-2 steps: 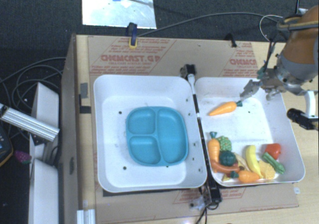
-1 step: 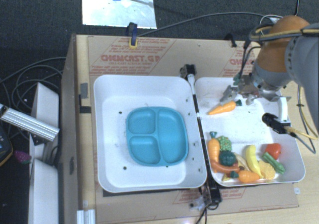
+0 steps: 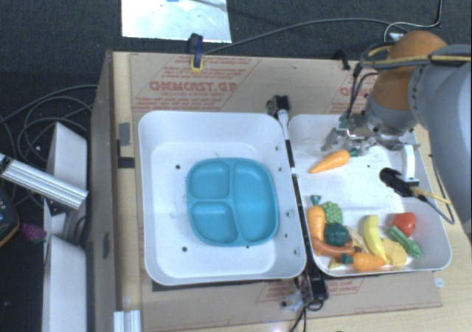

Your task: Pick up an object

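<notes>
Cardboard [image 3: 221,80] underlies both bins [image 3: 158,198]; dark carpet [image 3: 51,13] surrounds.

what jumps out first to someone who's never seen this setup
The blue divided plate in the middle of the left bin draws the eye first. Next comes the heap of toy produce in the right bin's near end, then a lone orange carrot lying just below the gripper at its far end.

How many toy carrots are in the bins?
3, as far as I can tell: one carrot alone near the gripper, one upright carrot beside the broccoli, one bottom carrot in the pile. More may hide beneath.
</notes>
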You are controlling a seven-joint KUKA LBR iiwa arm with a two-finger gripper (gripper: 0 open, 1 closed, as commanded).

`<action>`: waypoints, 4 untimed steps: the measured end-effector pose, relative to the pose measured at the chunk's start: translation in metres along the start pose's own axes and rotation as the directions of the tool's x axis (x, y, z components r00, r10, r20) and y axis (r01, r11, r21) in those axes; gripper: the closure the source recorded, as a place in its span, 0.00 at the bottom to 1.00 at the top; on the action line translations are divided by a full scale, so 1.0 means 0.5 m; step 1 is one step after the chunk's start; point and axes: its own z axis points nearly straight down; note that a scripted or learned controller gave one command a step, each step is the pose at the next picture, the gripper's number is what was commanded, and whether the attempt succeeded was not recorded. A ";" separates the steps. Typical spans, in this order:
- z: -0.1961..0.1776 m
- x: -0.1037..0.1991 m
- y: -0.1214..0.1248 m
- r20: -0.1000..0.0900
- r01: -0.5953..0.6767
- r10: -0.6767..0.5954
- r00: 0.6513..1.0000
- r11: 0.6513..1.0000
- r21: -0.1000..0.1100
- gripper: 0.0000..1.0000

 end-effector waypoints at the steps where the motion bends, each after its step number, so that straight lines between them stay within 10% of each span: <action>1: -0.024 0.000 0.003 0.001 0.003 -0.003 1.000 1.000 -0.004 1.00; 2: -0.024 0.000 0.003 0.002 0.004 -0.004 1.000 1.000 -0.004 0.00; 3: -0.194 -0.143 0.029 0.003 -0.003 0.003 1.000 1.000 -0.006 0.00; 4: -0.271 -0.019 -0.164 -0.001 -0.002 0.002 1.000 1.000 -0.002 0.00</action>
